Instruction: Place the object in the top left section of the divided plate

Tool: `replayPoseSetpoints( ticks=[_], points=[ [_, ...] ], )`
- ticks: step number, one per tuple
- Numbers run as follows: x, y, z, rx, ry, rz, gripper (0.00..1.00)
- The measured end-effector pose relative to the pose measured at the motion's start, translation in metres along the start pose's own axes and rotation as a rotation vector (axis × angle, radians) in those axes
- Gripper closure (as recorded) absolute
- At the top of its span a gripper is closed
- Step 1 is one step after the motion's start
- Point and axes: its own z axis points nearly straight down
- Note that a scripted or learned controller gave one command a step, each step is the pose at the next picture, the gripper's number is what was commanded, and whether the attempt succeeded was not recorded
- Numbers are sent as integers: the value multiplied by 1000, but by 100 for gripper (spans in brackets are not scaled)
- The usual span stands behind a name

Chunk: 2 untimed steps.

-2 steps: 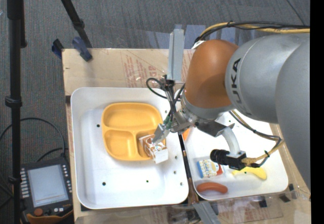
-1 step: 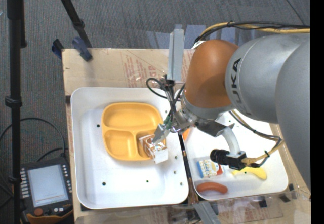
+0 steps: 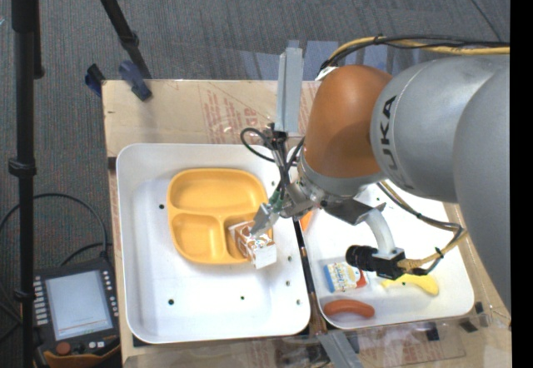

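Grey arm with orange band reaching in from the right, across the seam between two white bins on the table. Hand hanging low over the right edge of the plate, slanted down and to the left. Cannot tell the hand's state: tip blurred and merged with the packet under it.

Yellow divided plate sitting in the left bin, toward its upper middle. Three sections: one wide along the top, two smaller below. Packet, orange-brown with a white end, lying in the lower right section, its white corner hanging over the plate's rim. Touching or just under the hand's tip; held or merely resting, not clear. Top left of the plate bare yellow.

In the right bin: small white carton with blue and orange print near the left wall, red sausage just below it at the front edge, yellow banana to the right. Black cylinder with a cable just above the banana, part of the arm's gear.

Teach pendant on the floor at lower left.
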Motion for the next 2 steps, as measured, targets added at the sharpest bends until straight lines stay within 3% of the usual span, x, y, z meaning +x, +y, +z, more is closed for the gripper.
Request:
replayPoseSetpoints(
  ticks=[2],
  points=[
    [0,0,0,0,0,0,0]
  ],
)
